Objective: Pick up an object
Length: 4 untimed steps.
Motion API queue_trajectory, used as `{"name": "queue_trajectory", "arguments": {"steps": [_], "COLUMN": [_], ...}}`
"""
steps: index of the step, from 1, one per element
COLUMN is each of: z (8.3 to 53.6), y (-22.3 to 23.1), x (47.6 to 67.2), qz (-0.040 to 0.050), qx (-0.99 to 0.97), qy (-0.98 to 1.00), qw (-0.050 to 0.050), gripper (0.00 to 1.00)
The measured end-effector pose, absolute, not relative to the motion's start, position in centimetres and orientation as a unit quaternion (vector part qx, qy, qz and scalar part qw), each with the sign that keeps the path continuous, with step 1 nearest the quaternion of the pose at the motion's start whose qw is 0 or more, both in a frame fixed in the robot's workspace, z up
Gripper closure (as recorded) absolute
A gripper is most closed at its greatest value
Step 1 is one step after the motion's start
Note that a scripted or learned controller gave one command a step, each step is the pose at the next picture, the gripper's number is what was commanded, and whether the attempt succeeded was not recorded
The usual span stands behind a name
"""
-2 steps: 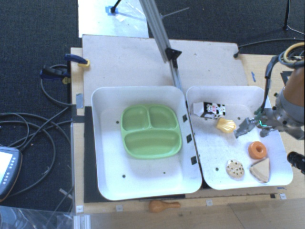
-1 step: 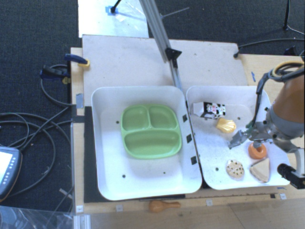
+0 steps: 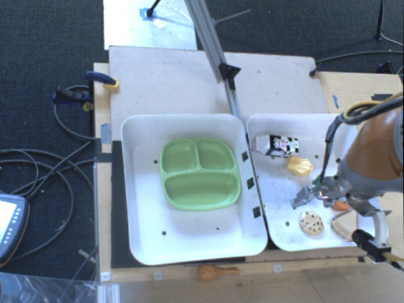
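No writing is legible. The left white bin (image 3: 136, 188) holds a green divided plastic plate (image 3: 200, 173). The right white bin (image 3: 278, 232) holds a small black-and-white printed pack (image 3: 283, 145), a yellow shell-shaped toy (image 3: 299, 165) and a round speckled cookie (image 3: 311, 223); the gripper (image 3: 307, 195) hovers between shell and cookie, its state unclear.

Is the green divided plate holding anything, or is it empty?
Empty. The green divided plate sits right side up in the left bin, and all three compartments show bare green.

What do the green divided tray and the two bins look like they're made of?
Green divided tray: likely moulded plastic, matte, with soft rounded compartment edges. Left bin and right bin: probably thin formed plastic, smooth white, rounded corners.
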<state>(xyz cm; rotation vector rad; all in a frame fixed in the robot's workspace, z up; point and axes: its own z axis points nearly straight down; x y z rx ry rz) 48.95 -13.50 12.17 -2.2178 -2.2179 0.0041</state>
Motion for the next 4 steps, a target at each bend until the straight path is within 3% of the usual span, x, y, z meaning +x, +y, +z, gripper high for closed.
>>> {"name": "queue_trajectory", "arguments": {"steps": [1,2,4], "z": [8.9,10.1,21.7], "y": [-13.5,-13.5,-13.3], "x": [48.9,49.1,49.8], "qz": [0.0005,-0.0009,-0.0025], "qx": [-0.707,-0.707,-0.704], "qy": [-0.707,-0.707,-0.710], "qw": [0.002,-0.001,-0.004], "gripper": [0.00,1.00,1.00]}}
